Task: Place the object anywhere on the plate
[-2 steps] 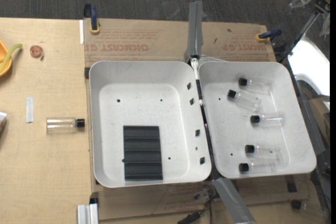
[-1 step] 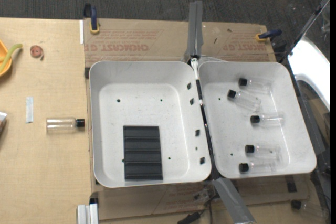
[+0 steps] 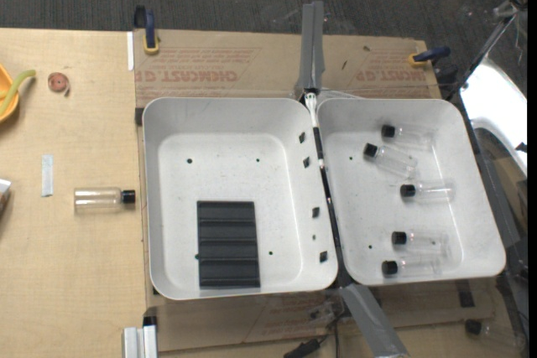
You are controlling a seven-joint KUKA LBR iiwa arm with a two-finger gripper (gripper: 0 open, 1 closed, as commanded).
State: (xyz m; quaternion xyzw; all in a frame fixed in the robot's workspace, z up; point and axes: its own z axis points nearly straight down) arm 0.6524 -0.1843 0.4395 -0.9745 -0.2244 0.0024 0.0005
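Plainly countable on the table (image 3: 75,272): two shallow white bins side by side, the left bin (image 3: 159,180) and the right bin (image 3: 470,180), both resting on a sheet of brown cardboard (image 3: 226,67) held at its far edge by two clamps, one (image 3: 147,31) at the left corner and one (image 3: 428,56) at the right.

Inside the left bin, one plate (image 3: 226,245): dark, rectangular, ribbed crosswise, lying flat against the near wall, a little left of the bin's middle.

Inside the right bin, five vials, all lying on their sides: first vial (image 3: 401,136) and second vial (image 3: 388,159) close together near the far wall, third vial (image 3: 430,194) about mid-bin, fourth vial (image 3: 421,243) and fifth vial (image 3: 413,267) nearly parallel by the near wall. Alike in looks: short cylinders of clear plastic or glass with a black cap, each cap pointing toward the left bin. Well apart from the plate, with both bin walls between.

Outside the bins, a sixth vial (image 3: 102,197), larger, on its side on the bare table just left of the left bin, black cap toward that bin.

Further left, one small white strip (image 3: 47,176), one small reddish disc (image 3: 57,81), and part of one orange-yellow item (image 3: 7,92) cut off by the edge.
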